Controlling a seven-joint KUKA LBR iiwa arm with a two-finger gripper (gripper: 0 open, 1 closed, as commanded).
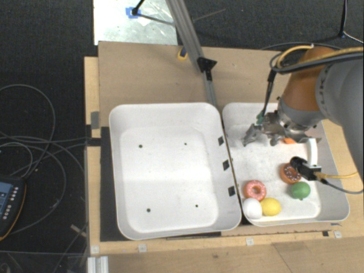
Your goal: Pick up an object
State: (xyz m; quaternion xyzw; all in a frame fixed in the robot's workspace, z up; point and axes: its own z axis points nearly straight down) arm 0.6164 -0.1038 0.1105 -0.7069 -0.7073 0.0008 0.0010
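Matt white plastic bins (165,118), flat brown board bench (148,73), glossy orange arm band (301,90), smooth yellow lemon (271,207)

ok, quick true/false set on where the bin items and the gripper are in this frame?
1. The pink donut lies in the right bin. True.
2. The yellow lemon sits in the left bin. False: it is in the right bin, beside the white ball.
3. The gripper is over the right bin. True.
4. The green ball is at the right bin's far edge. False: it is near the front, by the chocolate donut.
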